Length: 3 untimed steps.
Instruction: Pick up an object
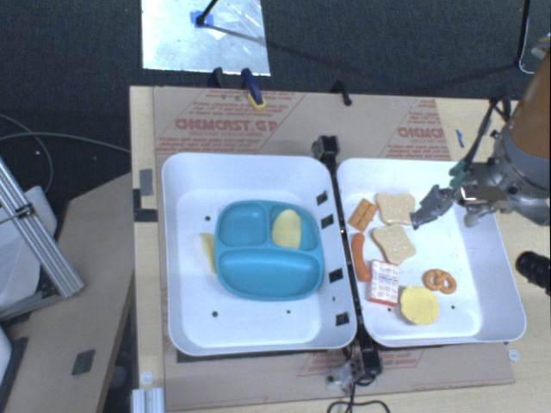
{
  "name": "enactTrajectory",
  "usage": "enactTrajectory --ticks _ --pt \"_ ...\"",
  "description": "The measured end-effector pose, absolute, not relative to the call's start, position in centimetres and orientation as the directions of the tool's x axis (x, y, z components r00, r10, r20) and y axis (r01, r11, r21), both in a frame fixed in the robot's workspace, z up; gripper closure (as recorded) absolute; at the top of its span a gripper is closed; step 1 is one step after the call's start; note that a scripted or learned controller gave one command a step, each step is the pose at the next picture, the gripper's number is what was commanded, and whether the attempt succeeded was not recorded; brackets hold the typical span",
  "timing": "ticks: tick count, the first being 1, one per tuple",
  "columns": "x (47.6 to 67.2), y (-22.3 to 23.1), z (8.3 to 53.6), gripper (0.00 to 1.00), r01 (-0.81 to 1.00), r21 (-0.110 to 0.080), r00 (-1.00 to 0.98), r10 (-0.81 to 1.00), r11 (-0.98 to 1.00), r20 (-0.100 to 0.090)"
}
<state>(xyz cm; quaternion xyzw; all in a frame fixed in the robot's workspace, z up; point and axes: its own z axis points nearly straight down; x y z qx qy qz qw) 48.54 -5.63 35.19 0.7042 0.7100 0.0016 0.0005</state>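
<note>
Nearest the camera, a yellow round piece [420,305] lies in the right bin [491,274] beside a pretzel [440,280]. Above two toast slices [393,243] the pincer [448,205] is seen spread wide, nothing held. One separated piece should be centred under it before descent.

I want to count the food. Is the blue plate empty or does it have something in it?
Not empty. The blue plate holds one yellow food piece in its upper right compartment.

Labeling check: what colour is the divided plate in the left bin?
Light blue; the plate shows best in the camera view.
</note>
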Motion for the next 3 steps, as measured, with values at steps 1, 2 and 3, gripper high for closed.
enactTrajectory --ticks 1,2,3 --pt "48.7 -6.1 34.1 0.0 1.0 0.002 -0.001 1.0 0.001 0.0" --pt "48.6 -5.9 27.9 0.0 1.0 -0.003 -0.001 1.0 0.001 0.0" --pt "48.8 -1.8 33.9 0.0 1.0 0.008 -0.009 1.0 0.009 0.001"
